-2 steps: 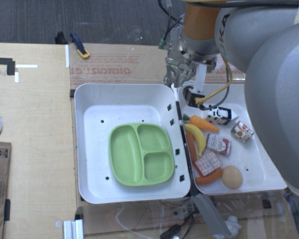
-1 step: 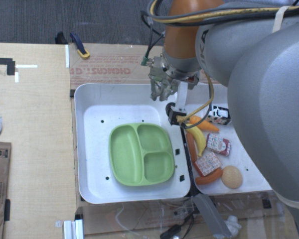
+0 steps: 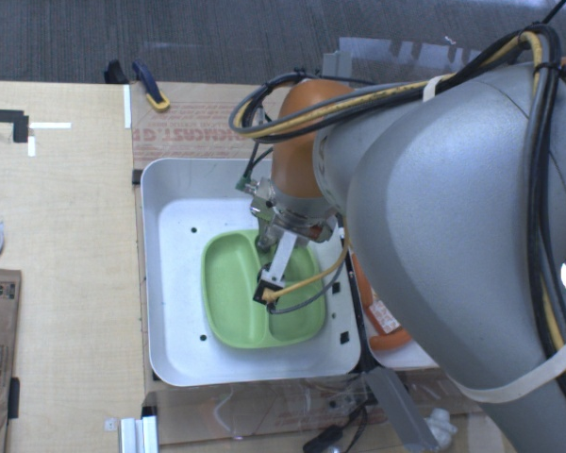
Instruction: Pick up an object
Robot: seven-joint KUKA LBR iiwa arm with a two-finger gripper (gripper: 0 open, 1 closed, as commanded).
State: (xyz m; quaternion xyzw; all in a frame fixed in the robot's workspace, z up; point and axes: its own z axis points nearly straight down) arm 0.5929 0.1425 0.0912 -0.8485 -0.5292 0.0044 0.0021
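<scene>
green dish [image 3: 228, 291] lies flat in the bin [image 3: 174, 253], right under the pincer [image 3: 262, 245]. pincer apart or together: cannot tell. dish looks light, stiff, slick plastic; best hold is probably the thin rim or the divider beneath the pincer.

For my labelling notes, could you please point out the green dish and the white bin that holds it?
green dish [image 3: 231, 291], camera view, left compartment floor.
white bin [image 3: 174, 272], camera view, bare floor.

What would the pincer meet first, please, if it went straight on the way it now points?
Most likely the green divided dish in the white bin; the pincer points down over it, though depth is unclear.
</scene>
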